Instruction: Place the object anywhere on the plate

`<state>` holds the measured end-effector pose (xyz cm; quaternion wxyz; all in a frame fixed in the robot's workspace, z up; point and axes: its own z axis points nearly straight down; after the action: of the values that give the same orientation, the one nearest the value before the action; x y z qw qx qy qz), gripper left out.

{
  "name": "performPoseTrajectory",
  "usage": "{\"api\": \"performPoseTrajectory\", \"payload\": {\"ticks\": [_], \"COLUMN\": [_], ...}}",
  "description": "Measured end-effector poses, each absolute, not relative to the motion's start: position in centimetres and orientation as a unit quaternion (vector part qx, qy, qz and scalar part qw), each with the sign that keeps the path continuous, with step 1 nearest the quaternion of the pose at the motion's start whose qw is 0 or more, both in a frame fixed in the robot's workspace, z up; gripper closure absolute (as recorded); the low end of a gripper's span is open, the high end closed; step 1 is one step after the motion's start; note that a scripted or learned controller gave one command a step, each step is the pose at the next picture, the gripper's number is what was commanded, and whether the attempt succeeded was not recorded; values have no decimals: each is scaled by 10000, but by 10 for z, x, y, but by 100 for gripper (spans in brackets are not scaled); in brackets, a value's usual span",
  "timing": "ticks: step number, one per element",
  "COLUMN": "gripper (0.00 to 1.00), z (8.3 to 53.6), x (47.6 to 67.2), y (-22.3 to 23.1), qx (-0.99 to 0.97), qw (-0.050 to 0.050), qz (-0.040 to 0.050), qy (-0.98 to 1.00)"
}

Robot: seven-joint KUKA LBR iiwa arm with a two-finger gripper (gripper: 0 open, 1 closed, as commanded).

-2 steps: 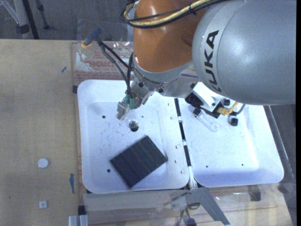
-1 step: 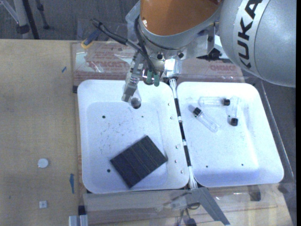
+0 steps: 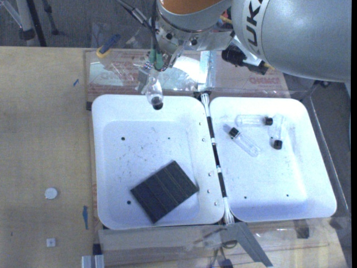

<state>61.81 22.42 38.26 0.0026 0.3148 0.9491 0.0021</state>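
Note:
A dark ribbed square plate (image 3: 164, 191) lies flat in the front part of the left bin (image 3: 111, 149). My gripper (image 3: 152, 76) hangs over the back rim of that bin, well behind the plate. It is shut on a clear vial (image 3: 153, 91), which points down with its black cap at the lower end. The arm's orange band and grey body cover the top right of the view.
The right bin (image 3: 312, 194) holds three more clear vials with black caps (image 3: 248, 120) (image 3: 245, 142) (image 3: 277, 133) near its back. A raised divider (image 3: 215, 155) separates the bins. Plastic sheets and a blue-handled tool (image 3: 109, 44) lie behind the bins.

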Motion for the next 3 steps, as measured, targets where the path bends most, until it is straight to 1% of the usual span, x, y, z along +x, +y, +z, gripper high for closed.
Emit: {"api": "performPoseTrajectory", "payload": {"ticks": [1, 2, 3], "gripper": [100, 100, 100], "z": [375, 409, 415], "x": [649, 667, 553], "y": [224, 213, 212], "qx": [4693, 5904, 6258], "qw": [23, 20, -6], "qz": [20, 19, -7], "qy": [8830, 8071, 7800]}}
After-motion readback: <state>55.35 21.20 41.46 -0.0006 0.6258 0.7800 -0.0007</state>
